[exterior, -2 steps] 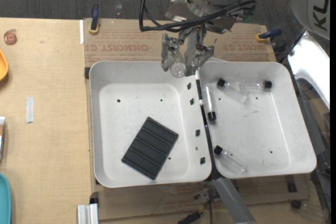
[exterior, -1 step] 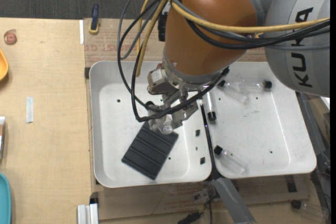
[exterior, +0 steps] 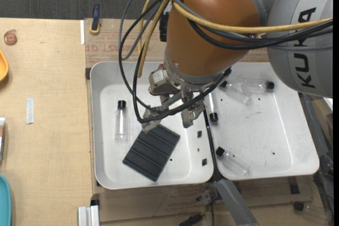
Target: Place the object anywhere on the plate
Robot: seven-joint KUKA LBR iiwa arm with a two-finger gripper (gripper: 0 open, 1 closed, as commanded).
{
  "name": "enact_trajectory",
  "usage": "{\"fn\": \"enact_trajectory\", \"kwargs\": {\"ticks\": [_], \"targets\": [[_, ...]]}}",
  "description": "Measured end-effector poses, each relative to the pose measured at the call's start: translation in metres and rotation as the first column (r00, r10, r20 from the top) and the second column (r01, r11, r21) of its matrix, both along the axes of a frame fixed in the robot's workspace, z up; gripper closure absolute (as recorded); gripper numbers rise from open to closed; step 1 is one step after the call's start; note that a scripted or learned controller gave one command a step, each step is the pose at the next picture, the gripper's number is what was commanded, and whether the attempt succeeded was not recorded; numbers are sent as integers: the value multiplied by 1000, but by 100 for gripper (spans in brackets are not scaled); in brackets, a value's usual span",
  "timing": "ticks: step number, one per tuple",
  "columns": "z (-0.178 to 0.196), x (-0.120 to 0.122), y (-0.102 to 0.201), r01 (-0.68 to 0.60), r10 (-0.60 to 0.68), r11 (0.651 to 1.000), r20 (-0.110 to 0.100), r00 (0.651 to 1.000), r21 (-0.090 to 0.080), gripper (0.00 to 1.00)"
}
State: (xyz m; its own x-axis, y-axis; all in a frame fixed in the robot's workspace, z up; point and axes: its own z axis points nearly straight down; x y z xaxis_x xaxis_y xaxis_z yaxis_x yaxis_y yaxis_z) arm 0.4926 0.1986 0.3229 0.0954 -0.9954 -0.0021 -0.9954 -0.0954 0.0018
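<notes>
Black ribbed plate (exterior: 152, 152) is lying flat and turned at an angle in the lower middle of the left bin (exterior: 106, 166), its upper corner sitting just beneath the gripper (exterior: 169, 116). Whether the jaws are released or clenched cannot be told, since cables and the wrist housing are crossing in front of them, and nothing can be made out between them. A clear vial with a black cap (exterior: 122, 120) is lying upright along the left side of the same bin, apart from both the plate and the gripper. The arm (exterior: 296, 24) is reaching in from the right, its grey link passing over the right bin (exterior: 275, 161) and its large orange band (exterior: 212, 13) hanging above the seam between the two bins, with the wrist pointing down and slightly left into the left bin. Black and yellow cables (exterior: 139, 45) are looping out from the wrist toward the left. Another clear vial (exterior: 231, 160) is lying near the lower left corner of the right bin, and more clear vials (exterior: 249, 88) are resting near its upper edge. The table (exterior: 42, 114) is spreading out to the left of the bins.
</notes>
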Motion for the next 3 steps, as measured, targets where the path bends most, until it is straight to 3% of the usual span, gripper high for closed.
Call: {"fn": "enact_trajectory", "kwargs": {"ticks": [1,2,3], "targets": [[9,1,0,6,-6,1000,1,1000,3,100],[9,1,0,6,-6,1000,1,1000,3,0],[17,3,0,13,-13,1000,2,1000,5,100]]}}
